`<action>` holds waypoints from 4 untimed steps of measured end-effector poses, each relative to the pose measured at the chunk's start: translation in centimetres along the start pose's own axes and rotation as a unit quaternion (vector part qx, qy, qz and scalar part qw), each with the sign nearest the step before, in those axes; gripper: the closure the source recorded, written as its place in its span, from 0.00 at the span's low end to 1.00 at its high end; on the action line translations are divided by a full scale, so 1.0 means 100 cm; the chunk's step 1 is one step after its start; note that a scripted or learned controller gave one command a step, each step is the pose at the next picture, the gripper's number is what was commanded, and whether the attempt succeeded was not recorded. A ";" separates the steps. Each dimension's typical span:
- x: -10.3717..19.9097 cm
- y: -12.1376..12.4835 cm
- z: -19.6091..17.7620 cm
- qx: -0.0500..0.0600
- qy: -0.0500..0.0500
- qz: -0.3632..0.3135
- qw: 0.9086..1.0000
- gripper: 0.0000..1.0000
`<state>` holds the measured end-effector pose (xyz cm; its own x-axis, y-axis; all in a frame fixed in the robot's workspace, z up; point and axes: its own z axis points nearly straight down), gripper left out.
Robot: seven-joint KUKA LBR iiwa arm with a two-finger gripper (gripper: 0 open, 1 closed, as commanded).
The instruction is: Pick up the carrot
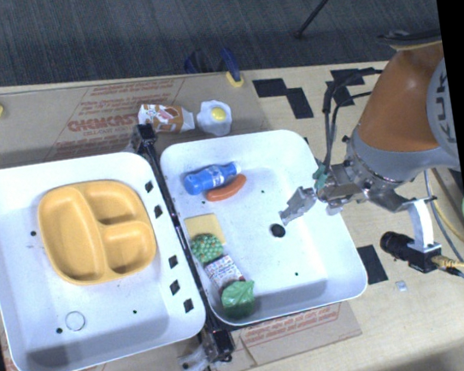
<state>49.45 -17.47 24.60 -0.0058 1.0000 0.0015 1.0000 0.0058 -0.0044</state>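
Looking down on the counter (285, 77), I see the carrot (226, 190) lying in the right bin (296, 149), toward its far left part, just below a blue bottle (209, 177) and touching or nearly touching it. The carrot is a short, smooth, orange-red rod with rounded ends, lying at a slight tilt. The bottle is glossy plastic with a white label patch.

The gripper (292, 212) sits over the right half of the same bin, well apart from the carrot, with a stretch of bare white floor between them. I cannot tell from this slant how its fingers stand; nothing shows between them. A small dark round spot (278, 230) lies just below the gripper's tip.

Along the bin's left wall runs a crowded column: a yellow flat square (203, 225), a knobbly green cluster (207, 246), a printed packet (223, 270) and a leafy green piece (237, 294). The bin's middle and right side are open.

The left bin (9, 257) holds a yellow divided tray (96, 229), matte, with rounded corners. The counter is covered in printed cardboard.
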 end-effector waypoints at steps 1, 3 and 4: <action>0.108 0.053 0.055 0.001 0.000 -0.006 1.000 0.00; 0.154 0.106 0.054 -0.002 -0.002 -0.231 0.973 0.00; 0.156 0.109 0.054 -0.002 -0.002 -0.295 0.955 0.00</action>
<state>60.22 -1.80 19.22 -0.5693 0.8221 -0.0012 0.8221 0.5693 0.0002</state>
